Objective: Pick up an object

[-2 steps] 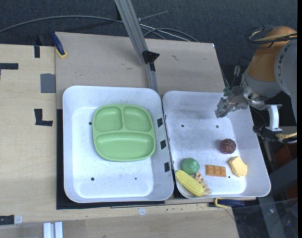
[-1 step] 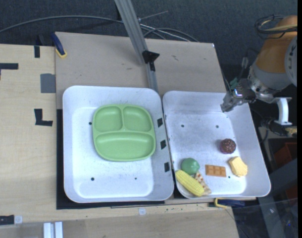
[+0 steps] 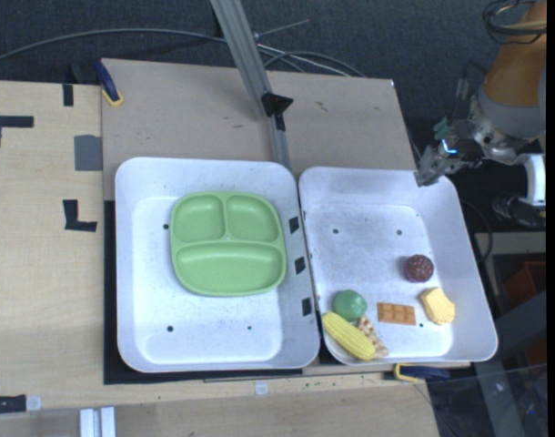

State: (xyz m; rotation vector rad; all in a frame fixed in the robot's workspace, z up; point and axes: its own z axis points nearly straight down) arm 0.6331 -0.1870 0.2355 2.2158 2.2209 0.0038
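Corn cob (image 3: pixel 350 336) unlabelled, in right bin (image 3: pixel 368 198); pincer (image 3: pixel 429 169) at far rim

The arm (image 3: pixel 519 71) came in at the upper right of the frame, its orange band showing high near the right edge and the grey wrist section just below it. From there the wrist angled down and to the left. The gripper (image 3: pixel 429 167) sat at the end, dark and small, pointing toward lower left. Whether it was spread or closed could not be made out at that size.
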